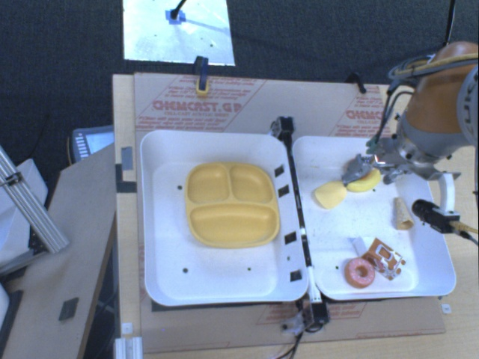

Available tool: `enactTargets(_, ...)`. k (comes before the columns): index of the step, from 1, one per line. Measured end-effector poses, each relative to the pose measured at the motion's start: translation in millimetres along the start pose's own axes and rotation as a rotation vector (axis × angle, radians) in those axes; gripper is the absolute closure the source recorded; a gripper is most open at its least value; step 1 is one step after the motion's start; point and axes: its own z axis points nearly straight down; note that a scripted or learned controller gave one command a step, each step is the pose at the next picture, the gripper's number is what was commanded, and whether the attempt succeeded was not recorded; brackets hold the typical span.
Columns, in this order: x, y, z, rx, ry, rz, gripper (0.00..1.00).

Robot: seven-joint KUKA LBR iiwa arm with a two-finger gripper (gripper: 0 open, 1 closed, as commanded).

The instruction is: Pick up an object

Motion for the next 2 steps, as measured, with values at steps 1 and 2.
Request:
enactTargets(1,9,0,45,0.000,0.000,-0.001,0.00)
enactTargets(2,9,6,106,0.000,0.001,0.001,0.00)
